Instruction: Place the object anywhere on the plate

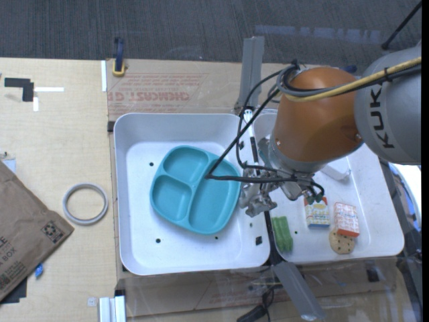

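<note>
Bench bears two white bins. Teal divided plate (pixel 194 190) sits left bin, ready target. Gripper (pixel 258 203) hovers over divider; finger state, you cannot tell. Green object (pixel 281 233) waits right bin.

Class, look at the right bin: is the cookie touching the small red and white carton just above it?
Touching. The camera view shows the cookie tucked against the lower edge of the carton, with no white bin floor visible between them.

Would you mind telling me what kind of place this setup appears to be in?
Probably a robotics lab or test cell: a grey KUKA arm with an orange band reaches over two shallow white bins on a plywood bench, with a turquoise divided plate in the left-hand bin.
</note>
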Motion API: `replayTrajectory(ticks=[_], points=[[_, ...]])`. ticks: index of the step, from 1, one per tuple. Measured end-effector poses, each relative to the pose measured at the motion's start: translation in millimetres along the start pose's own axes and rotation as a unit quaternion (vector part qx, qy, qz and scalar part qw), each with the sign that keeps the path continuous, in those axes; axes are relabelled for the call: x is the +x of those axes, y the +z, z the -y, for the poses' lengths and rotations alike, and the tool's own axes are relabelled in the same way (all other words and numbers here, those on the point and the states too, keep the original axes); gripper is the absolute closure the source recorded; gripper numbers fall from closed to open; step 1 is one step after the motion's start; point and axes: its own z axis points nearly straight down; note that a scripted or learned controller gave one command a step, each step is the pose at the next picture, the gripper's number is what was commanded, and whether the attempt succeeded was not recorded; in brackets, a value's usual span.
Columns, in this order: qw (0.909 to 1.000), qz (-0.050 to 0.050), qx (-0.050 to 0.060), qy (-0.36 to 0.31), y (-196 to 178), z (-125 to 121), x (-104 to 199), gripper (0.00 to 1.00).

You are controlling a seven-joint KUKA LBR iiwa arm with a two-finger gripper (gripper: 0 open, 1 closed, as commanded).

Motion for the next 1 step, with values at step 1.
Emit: replayTrajectory(ticks=[1], points=[[0.9999,0.001,0.0,0.016,-47.5,-18.3,-87.4,1.0]])
